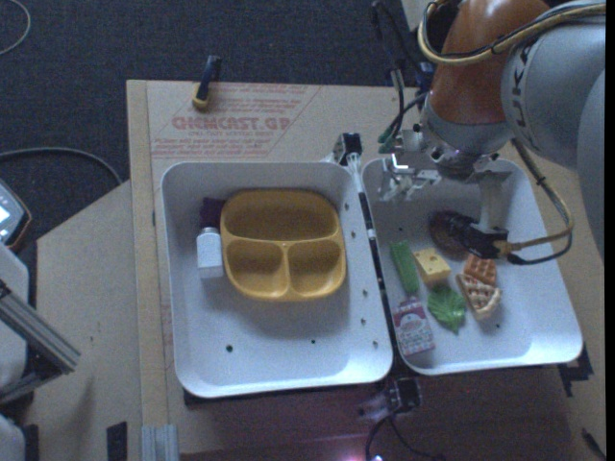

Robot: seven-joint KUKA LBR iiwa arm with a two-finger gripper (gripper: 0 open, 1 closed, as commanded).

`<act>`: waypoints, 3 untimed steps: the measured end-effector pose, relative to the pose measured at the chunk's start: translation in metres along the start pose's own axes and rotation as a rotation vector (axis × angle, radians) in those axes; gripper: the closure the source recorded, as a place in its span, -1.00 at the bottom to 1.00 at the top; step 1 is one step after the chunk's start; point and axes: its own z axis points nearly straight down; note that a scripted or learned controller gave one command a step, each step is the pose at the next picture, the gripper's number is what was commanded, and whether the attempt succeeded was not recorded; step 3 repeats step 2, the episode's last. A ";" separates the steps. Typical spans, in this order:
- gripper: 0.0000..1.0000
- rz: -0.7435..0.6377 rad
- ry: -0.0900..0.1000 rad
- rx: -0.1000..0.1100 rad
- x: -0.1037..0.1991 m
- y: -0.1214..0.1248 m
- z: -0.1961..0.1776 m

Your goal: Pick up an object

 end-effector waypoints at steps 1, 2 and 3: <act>1.00 -0.002 0.000 0.001 0.007 -0.005 0.006; 1.00 -0.003 -0.001 -0.008 0.007 0.008 -0.009; 1.00 -0.003 -0.001 -0.008 0.007 0.008 -0.009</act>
